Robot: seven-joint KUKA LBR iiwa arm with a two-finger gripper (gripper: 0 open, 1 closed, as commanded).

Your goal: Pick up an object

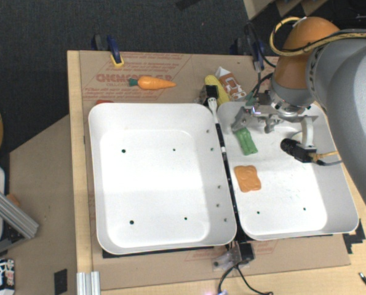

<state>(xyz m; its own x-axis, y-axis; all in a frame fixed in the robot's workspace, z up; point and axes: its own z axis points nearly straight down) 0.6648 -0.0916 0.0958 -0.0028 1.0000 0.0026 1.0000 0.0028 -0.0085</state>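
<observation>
Left bin (109, 183): no contents to grasp, broad floor free for travel. Beyond its far rim, on the cardboard: carrot (153, 83), outside reach of the picking area. Right of that bin's shared rim, in the right bin (330, 220): green block (247, 141) close to the divider, orange piece (248, 179) just nearer, both still lying on the floor; pick judged not yet made. Above the green block: gripper (254, 117), nothing visibly between its tips, spread or closed impossible to tell. Further right: open floor.
</observation>
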